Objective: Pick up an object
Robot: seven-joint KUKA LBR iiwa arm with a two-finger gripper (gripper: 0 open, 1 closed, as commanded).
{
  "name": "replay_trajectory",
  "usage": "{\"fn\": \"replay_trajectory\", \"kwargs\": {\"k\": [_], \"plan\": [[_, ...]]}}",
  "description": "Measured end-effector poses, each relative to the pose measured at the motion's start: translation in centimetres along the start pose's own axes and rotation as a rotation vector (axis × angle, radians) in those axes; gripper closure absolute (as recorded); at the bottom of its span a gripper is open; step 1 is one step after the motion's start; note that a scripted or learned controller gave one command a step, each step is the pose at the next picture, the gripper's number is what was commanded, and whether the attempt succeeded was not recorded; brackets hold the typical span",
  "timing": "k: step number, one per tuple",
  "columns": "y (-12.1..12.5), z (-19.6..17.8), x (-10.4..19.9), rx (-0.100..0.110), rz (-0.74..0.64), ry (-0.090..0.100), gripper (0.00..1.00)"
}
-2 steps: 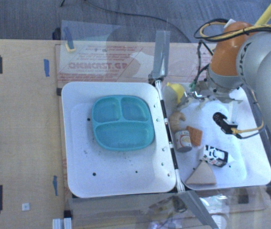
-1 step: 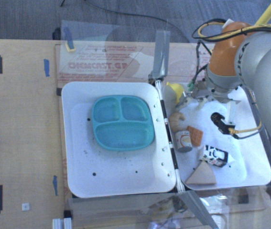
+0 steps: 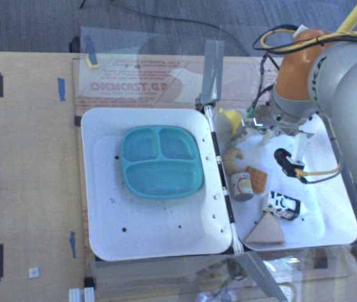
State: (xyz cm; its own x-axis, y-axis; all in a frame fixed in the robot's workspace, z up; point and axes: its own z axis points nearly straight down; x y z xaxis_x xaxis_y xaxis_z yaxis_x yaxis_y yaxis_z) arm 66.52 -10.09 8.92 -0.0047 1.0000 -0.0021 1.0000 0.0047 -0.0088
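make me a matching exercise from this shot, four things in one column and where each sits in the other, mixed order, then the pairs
Things:
1. teal divided plate
2. yellow object
3. small can
4. tan wedge-shaped piece

Places:
A. near corner of the right bin, close to the divider
B. middle of the left bin
C. far corner of the right bin, beside the gripper
D. right bin, against the divider, about halfway along it

Pairs: 1-B, 2-C, 3-D, 4-A
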Motion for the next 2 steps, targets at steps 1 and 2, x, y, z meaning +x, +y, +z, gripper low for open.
{"fn": "replay_trajectory", "kwargs": {"k": [1, 2], "plan": [[0.05, 0.02, 0.17, -0.002, -0.047, -0.005, 0.0], [0.36, 0.0, 0.52, -0.014, -0.212, -0.002, 0.0]]}}
